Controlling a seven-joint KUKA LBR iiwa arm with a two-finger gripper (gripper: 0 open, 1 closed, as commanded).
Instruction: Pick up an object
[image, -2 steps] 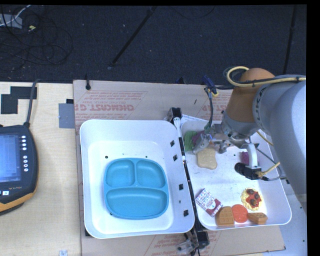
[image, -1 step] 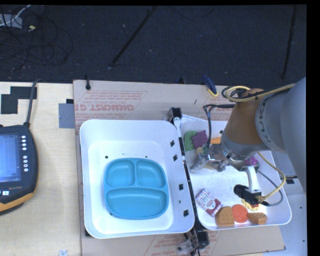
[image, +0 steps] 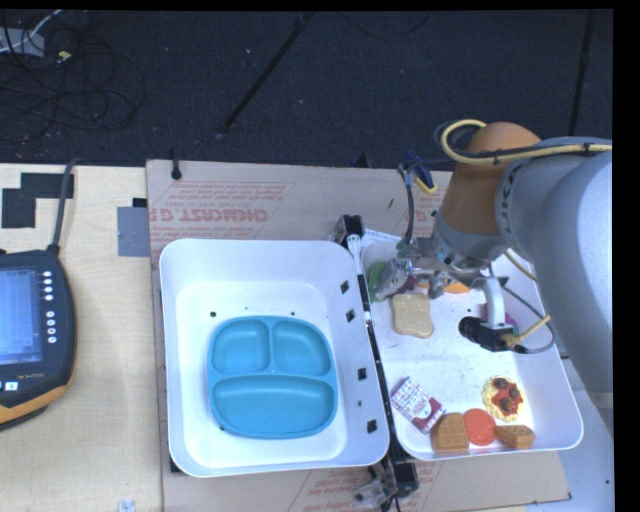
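My gripper hangs low over the back left part of the right bin, under the grey arm with its orange band. Just in front of it lies a beige bread slice, close to or touching the gripper's tip. A green item sits to the gripper's left by the bin wall, and an orange piece peeks out on its right. Nothing shows as lifted.
Along the right bin's front lie a red-and-white packet, a brown biscuit, a red disc, a brown chunk and a berry tart. A blue divided plate fills the left bin. A handheld pendant rests far left.
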